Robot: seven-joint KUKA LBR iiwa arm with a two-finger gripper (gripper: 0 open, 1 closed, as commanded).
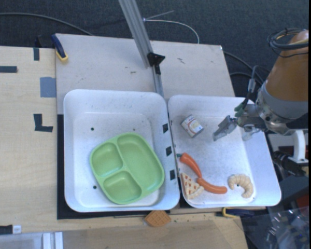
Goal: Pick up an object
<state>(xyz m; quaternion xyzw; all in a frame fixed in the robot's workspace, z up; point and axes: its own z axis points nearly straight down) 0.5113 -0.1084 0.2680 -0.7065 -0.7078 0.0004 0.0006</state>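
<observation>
Looking down at the right bin (pixel 259 154), we count four candidates: a small white packet (pixel 192 125) near its upper left, a pizza-slice toy (pixel 191 185) against the lower left wall, an orange carrot-like piece (pixel 201 176) curving from that slice toward the middle, and a pale croissant-shaped toy (pixel 241 184) at the lower right. The end effector (pixel 233 127) hangs over the upper middle of this bin, right of the packet and well clear of the rest; its fingers look spread apart with nothing between them.

We judge all four to be light play food (probably hollow plastic or foam), so weight is no worry, but smooth skins may slip. The packet seems the best choice: it is boxy, stiff, and lies alone, so closing across its short sides should hold. The carrot piece is thin, touches or overlaps the slice, and could roll. The slice sits tight against the wall, leaving little room for a finger. The croissant is rounded and close to the lower right corner.

Open floor lies between packet and end effector, giving a free descent. The left bin (pixel 75 139) holds a green divided plate (pixel 127 167); a cracker-like piece (pixel 157 218) lies on the table (pixel 103 61) below both bins.
</observation>
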